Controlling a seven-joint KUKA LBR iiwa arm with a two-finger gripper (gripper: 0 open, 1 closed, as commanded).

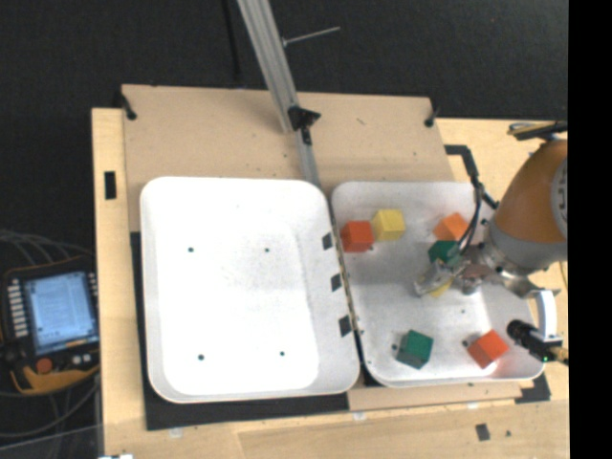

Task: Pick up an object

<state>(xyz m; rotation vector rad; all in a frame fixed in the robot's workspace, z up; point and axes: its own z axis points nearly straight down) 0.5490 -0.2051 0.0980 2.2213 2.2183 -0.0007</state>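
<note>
**Pincer low in the right bin**

Camera view: the pincer [438, 281] sits low in the right bin [382, 376], just below a green block [443, 251]; whether it is open or closed cannot be told. Red [357, 236], yellow [389, 223] and orange [450, 226] blocks lie nearby.

Jaws [438, 281] are sitting inside the right bin [382, 366], near its middle. One block [444, 251] is lying just behind the jaws, another [450, 227] just beyond that. Two blocks [358, 236] [389, 224] are sitting side by side behind and left of the jaws. One block [415, 348] is lying before the jaws, another [488, 348] before and right. The left bin [234, 285] is resting on the worktop [277, 127], well left of the jaws.
</note>
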